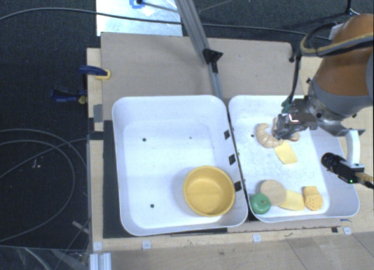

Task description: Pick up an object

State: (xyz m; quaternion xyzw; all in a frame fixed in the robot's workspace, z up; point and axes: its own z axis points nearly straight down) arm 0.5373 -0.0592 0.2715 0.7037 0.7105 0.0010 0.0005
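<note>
In the right bin my gripper is down over a pale curved croissant-like piece, at that piece's right end. Just below lies a yellow cheese wedge. Near the bin's front edge sit a tan round disc, a green round object, a pale yellow slice and a yellow corn-like piece. The gripper's body hides the spot where it meets the croissant-like piece.
The left bin holds a yellow bowl at its front right. A grey pole slants down to the rim between the bins. A black fitting on the arm overhangs the right bin's right side.
</note>
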